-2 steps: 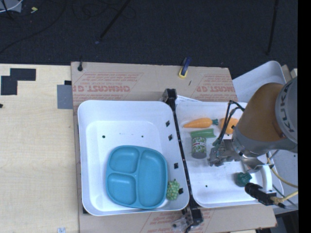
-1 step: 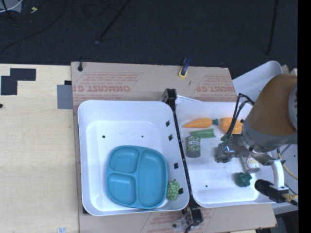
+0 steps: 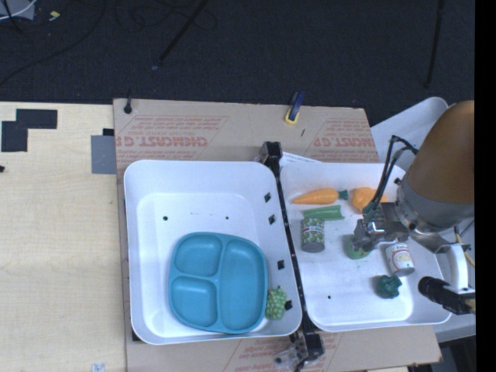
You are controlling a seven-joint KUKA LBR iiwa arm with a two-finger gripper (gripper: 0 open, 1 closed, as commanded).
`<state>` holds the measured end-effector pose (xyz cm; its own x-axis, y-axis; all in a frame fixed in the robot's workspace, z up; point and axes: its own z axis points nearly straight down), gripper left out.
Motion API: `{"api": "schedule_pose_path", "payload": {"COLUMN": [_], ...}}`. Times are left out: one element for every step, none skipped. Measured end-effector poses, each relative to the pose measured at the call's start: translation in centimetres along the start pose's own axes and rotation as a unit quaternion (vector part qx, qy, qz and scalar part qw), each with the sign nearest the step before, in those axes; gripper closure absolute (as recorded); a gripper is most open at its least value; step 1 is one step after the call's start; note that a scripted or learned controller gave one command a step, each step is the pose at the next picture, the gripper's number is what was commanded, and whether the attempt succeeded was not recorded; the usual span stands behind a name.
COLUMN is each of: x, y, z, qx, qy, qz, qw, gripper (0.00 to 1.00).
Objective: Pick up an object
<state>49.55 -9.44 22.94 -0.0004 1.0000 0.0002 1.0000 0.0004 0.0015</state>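
The light was bright and even from above. The white bins (image 3: 147, 208) looked very bright, almost washed out. Shadows were small and soft. The picture was a bit blurry, and the top was dark.

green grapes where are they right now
The grapes lie in the left bin, at its near right corner, against the blue plate's right edge.

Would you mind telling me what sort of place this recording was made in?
Most likely a robotics lab bench set up for grasping trials: a robot arm reaches over two white bins, toy items like a carrot and a small can lie inside, and cables trail across the dark floor.
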Motion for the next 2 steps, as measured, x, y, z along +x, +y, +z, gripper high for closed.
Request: {"api": "schedule_pose_path", "payload": {"x": [4.6,7.5], "y": [2.9,7.4], "z": [0.5,1.2], "qx": [0.002,0.001], "qy": [0.001,0.0], "qz": [-0.002,-0.001], "qw": [1.0,1.0], "gripper": [1.0,1.0]}}
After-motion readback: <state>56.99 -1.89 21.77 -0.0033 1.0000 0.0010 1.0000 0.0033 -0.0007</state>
